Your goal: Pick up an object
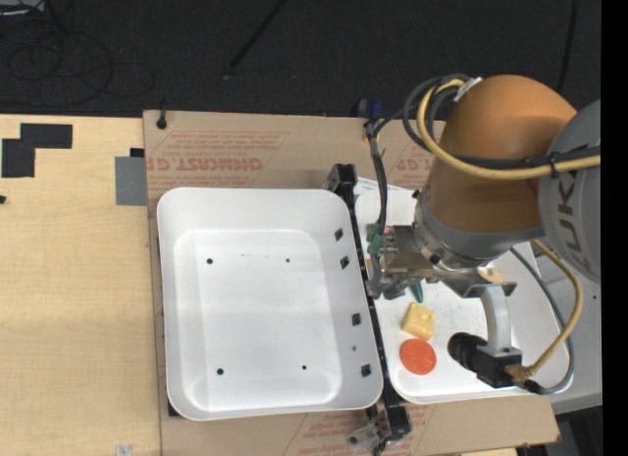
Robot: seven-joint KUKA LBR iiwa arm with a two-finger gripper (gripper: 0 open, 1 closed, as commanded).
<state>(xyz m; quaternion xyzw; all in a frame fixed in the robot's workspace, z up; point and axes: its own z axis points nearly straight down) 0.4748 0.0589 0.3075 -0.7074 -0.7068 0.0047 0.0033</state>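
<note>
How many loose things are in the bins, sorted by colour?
Yellow: 1, a block
Red: 1, a disc
Green: 1, a sliver mostly hidden under the arm
Total: 3 in sight, all in the right bin; the arm may hide more.

Left bin (255, 297): white plastic, smooth, faint sheen. Right bin (446, 387): same white plastic. Sheet under bins (245, 145): brown cardboard, matt, red print. Bench (69, 297), left of frame: pale wood, fine grain, matt. Black patches (34, 145), upper left: flat, matt, tape-like. Orange band (500, 150), upper right: smooth, semi-gloss, soft highlight. Grey shell (601, 189): smooth, satin. Yellow block (419, 322): matt, material unclear. Red disc (419, 357): smooth, matt. Floor (245, 23), top: dark, matt.
</note>
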